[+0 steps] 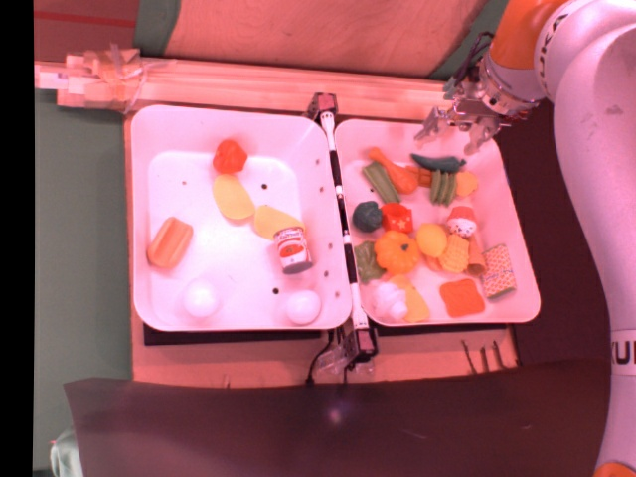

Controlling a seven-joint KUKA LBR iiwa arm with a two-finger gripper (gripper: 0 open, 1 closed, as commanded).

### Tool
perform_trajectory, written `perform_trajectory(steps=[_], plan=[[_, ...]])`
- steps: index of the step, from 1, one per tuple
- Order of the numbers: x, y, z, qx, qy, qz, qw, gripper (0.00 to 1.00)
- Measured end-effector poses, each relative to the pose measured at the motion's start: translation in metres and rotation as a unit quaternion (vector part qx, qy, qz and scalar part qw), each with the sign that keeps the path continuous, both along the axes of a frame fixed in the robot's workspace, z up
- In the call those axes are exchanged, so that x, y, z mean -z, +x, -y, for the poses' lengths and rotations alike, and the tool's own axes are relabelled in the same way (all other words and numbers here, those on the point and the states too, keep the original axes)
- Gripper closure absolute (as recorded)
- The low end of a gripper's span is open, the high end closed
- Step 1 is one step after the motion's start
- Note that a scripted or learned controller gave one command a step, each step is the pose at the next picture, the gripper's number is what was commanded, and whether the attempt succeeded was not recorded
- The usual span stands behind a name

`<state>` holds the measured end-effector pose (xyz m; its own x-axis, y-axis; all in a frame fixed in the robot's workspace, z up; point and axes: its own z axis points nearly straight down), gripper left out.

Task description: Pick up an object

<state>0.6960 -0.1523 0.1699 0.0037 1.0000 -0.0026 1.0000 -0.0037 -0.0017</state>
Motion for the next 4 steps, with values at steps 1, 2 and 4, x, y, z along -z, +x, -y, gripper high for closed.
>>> perform_trajectory(steps=[1,2,4], plan=[[0.048,-0.003,-0.005,-0.002,-0.0012,0.006,1.0000,0.00],[0.047,0.000,-0.005,-0.002,-0.0006,0.009,1.0000,0.00],[-0.018,0.010,0.003,-0.001,-0.0005,0.007,1.0000,1.00]])
